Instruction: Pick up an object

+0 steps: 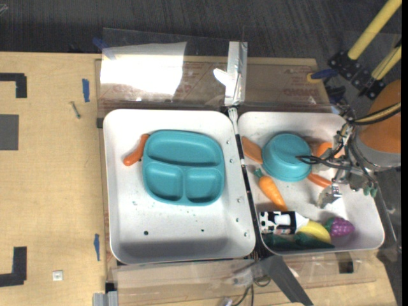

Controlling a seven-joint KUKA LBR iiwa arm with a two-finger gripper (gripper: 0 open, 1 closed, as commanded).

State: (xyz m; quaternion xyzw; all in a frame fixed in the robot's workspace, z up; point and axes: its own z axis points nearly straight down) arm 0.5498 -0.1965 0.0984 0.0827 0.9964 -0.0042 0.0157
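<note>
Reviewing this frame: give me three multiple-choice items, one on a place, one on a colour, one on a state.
1. Where does the divided plate lie?
A. left bin
B. right bin
C. on the bench outside the bins

2. What colour is the bowl?
A. red
B. teal
C. yellow

3. How does the bowl stand?
A. upside down
B. stacked on the plate
C. open side up

Answers:
1 A: the plate sits in the left bin, an orange sausage beside it.
2 B: it matches the teal plate.
3 C: its hollow inside faces the camera, beside the pincer in the right bin.
</note>
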